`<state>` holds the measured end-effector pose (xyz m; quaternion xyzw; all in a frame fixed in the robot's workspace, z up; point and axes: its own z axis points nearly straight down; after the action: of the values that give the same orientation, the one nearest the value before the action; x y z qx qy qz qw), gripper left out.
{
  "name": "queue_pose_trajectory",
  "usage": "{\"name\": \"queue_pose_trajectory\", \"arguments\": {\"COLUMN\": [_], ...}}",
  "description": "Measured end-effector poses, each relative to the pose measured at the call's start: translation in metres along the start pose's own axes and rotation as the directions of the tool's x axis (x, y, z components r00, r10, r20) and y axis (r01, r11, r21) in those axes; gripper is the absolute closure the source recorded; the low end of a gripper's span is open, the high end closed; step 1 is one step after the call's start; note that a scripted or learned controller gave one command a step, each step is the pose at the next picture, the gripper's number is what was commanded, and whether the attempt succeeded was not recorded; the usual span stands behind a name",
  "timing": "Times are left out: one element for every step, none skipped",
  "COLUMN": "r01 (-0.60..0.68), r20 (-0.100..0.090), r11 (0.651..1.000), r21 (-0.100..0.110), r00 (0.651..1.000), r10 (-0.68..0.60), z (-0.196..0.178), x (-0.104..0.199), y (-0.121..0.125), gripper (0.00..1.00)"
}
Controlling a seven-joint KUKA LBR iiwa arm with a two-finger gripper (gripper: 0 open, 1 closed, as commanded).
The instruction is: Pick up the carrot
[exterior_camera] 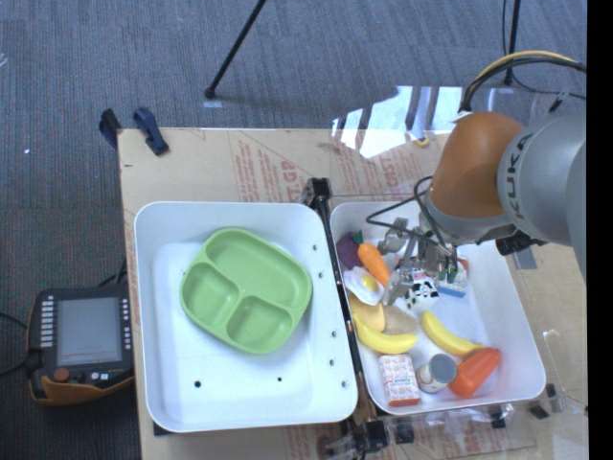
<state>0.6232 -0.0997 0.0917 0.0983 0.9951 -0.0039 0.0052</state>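
Small orange carrot [374, 264] lay in the right white bin [517, 324], at ten o'clock of a yellow banana [383, 338]. Metal two-finger gripper [419, 257] hovered at its three o'clock; grip state unclear.

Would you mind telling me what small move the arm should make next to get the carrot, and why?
Probably shift the gripper slightly toward the left bin and lower it: the carrot lies just beside it in the right bin, apparently not between its fingers, with bananas close below.
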Motion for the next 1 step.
{"name": "queue_pose_trajectory", "arguments": {"r01": [-0.154], "r20": [0.0], "r11": [0.988], "r21": [-0.013], "r00": [0.988], "r10": [0.154], "z": [-0.1023], "x": [0.0148], "y": [0.082], "gripper": [0.0]}}
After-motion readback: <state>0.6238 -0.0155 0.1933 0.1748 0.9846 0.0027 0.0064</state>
